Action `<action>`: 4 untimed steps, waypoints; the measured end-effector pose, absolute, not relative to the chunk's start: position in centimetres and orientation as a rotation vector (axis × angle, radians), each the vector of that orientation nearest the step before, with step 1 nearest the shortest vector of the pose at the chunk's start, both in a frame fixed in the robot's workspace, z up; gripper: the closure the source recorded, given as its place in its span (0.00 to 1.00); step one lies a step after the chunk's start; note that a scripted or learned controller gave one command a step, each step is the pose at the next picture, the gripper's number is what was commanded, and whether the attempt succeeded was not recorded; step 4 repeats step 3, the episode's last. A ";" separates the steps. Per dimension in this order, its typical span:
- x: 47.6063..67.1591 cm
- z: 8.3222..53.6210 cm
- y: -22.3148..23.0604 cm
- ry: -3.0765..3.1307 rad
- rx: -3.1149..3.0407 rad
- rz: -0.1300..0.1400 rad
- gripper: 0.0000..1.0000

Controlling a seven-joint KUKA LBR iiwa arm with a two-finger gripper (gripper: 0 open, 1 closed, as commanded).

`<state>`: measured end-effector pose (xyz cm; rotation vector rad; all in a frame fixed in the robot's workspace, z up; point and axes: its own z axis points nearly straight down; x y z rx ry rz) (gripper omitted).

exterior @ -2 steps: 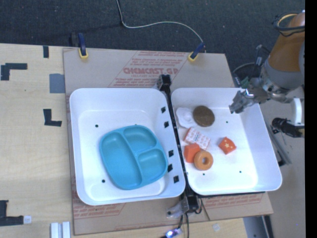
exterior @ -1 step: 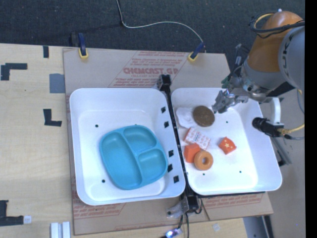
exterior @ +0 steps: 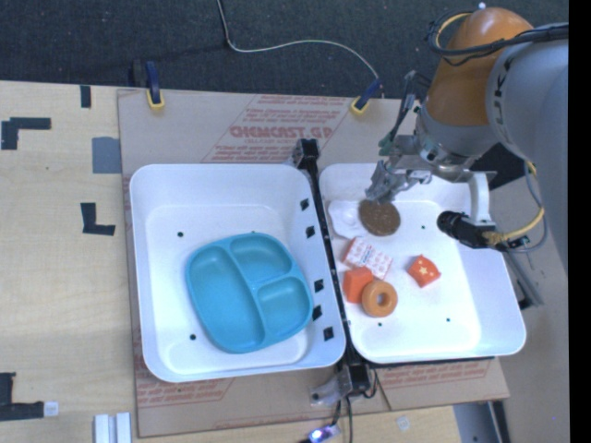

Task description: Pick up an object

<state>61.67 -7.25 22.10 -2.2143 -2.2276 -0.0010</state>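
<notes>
Nearest you, the arm (exterior: 503, 58) fills the upper right, grey with its orange band, reaching down into the right bin (exterior: 480, 330). The gripper (exterior: 386, 192) sits right over a brown disc (exterior: 379, 218) near that bin's back left corner; whether it is released or clenched on anything, you cannot tell. A white lump (exterior: 344, 216) lies touching the disc's left side. Nearer the front lie a patterned packet (exterior: 367, 255), an orange block (exterior: 357, 284), a ring doughnut (exterior: 379, 298) and a red block (exterior: 423, 270).

Watch the disc – flat and close to the wall, it could slide away or slip out.

The left bin (exterior: 152, 247) holds a blue divided tray (exterior: 249, 291). Both bins rest on brown cardboard (exterior: 259, 127) on a pale wooden bench (exterior: 55, 247) – dark floor behind
</notes>
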 end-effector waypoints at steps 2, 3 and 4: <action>61.5 22.2 3.6 -2.226 -2.214 0.002 1.00; 62.3 21.7 8.0 -2.227 -2.214 0.001 1.00; 62.3 21.7 8.0 -2.227 -2.214 0.001 1.00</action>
